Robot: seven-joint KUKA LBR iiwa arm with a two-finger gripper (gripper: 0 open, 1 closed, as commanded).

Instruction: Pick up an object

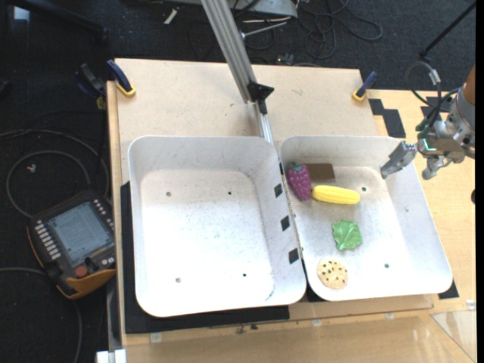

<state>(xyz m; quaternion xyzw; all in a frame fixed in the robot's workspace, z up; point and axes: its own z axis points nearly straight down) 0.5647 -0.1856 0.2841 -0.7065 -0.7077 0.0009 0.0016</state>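
The right bin (412, 203) holds a purple grape bunch (299, 181), a brown block (321, 172) just behind it, a yellow corn cob (336, 195), a green leafy piece (347, 234) and a speckled cookie (332, 273). My gripper (414, 162) hangs over the bin's far right rim, well to the right of the corn cob. Its two fingers stand apart with nothing between them.
The left bin (151, 203) sits beside the right one, their rims meeting at the middle. A slanted metal pole (231, 40) rises behind the bins. Clamps (121, 78) mark the bench's back corners. A teach pendant (72, 237) lies off the bench to the left.
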